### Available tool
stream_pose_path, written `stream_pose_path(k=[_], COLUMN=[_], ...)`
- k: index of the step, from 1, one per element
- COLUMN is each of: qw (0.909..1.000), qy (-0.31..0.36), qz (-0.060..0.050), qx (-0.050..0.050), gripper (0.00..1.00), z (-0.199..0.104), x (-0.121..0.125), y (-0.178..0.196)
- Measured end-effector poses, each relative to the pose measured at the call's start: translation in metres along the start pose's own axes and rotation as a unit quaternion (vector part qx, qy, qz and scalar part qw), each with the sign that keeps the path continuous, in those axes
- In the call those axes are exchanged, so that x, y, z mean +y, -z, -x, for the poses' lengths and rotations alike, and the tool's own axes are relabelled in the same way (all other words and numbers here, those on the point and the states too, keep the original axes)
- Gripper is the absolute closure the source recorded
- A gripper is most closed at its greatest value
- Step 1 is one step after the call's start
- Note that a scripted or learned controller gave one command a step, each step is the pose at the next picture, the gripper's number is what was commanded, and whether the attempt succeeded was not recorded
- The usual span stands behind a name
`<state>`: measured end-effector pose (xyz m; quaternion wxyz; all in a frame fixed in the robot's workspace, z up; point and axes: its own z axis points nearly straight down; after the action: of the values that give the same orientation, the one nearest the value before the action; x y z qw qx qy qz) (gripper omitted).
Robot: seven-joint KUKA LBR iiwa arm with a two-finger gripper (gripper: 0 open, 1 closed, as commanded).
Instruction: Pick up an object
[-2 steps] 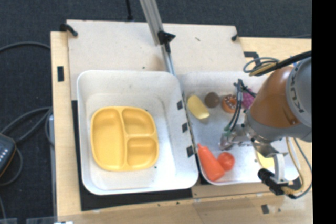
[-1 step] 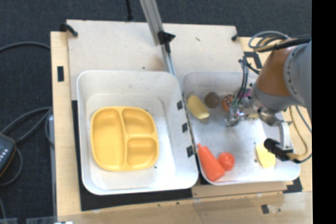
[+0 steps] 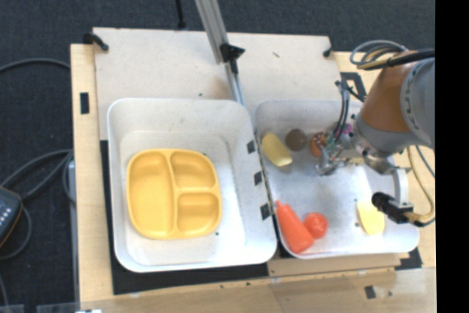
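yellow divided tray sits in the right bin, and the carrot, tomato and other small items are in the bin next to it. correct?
Not quite. The camera view shows the yellow divided tray in the left bin, not the right one. The rest holds: the carrot, the tomato and the other small items lie in the neighbouring bin, the right bin, where the tool is reaching.

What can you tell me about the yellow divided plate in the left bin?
The yellow plate looks like smooth moulded plastic, a rounded rectangle with a raised rim. Ridges split it into three compartments: one long section along its left side and two smaller ones stacked on the right. It lies flat and right side up on the floor of the left bin, toward the bin's lower left part, and seems to rest on the floor alone. Nothing lies in its compartments. The arm's claw is over the right bin, far from it.
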<state>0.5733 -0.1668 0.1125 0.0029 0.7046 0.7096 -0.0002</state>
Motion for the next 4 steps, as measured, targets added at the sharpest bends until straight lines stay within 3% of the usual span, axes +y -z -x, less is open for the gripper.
stream_pose_path(k=[1,4], qw=[1.0000,1.0000], qy=[-0.001,0.007], qz=[0.000,0.001], qx=[0.002,-0.003], gripper=[1.00,1.00], z=[-0.023,-0.016], x=[0.035,0.035], y=[-0.005,0.028])
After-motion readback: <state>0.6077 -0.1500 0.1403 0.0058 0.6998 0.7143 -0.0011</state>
